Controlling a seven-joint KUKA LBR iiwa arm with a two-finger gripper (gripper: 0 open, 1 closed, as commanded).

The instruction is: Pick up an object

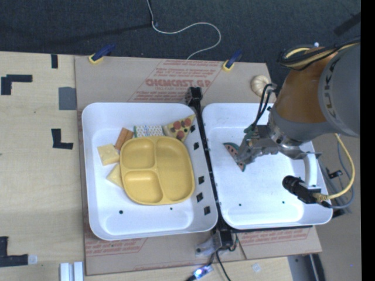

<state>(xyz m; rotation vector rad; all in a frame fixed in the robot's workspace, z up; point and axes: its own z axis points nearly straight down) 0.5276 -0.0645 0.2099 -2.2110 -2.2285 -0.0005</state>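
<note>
Camera view: claw [243,157] low in right bin [269,212], grasp unclear; pickup step, next lift and check.

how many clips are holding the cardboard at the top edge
2. A blue and yellow clip sits at the top left corner of the cardboard, another clip further right along the same edge. More could be hidden under the arm.

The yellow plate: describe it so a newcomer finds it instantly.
Look in the left white bin. The yellow plate lies in its middle, a rounded tray split into three compartments. It dwarfs the small flat food pieces tucked at its upper-left edge.
</note>
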